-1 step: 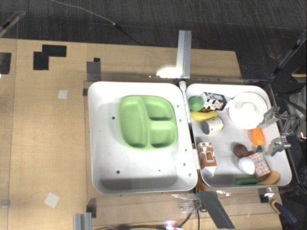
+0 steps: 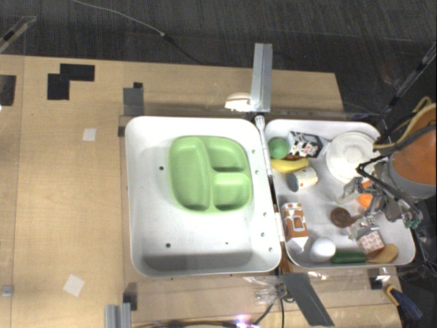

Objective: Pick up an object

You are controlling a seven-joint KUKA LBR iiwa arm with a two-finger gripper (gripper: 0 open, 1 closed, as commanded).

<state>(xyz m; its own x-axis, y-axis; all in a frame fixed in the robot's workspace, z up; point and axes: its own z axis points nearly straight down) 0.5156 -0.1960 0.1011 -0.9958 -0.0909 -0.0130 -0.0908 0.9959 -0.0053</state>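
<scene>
Camera view looks down on a tan tabletop [image 2: 61,203] bearing two white bins side by side. Using the right bin [image 2: 328,125] as landmark: to its left, touching it along one edge, sits the left bin [image 2: 143,197], which carries a green divided tray [image 2: 208,173]. Inside the right bin, along its left wall, lie a green ball [image 2: 278,147], a yellow banana [image 2: 288,164] just below it, a brown-and-white box [image 2: 295,221] lower down, and a white ball [image 2: 323,249] near the bottom edge beside a dark green stick [image 2: 348,257]. Near its top right corner rests a white round dish [image 2: 350,156]. A brown disc [image 2: 340,216] sits mid-right. Over its right side hovers the claw [image 2: 365,207]; whether it is spread or pressed together cannot be told, and nothing is visibly pinched.
</scene>
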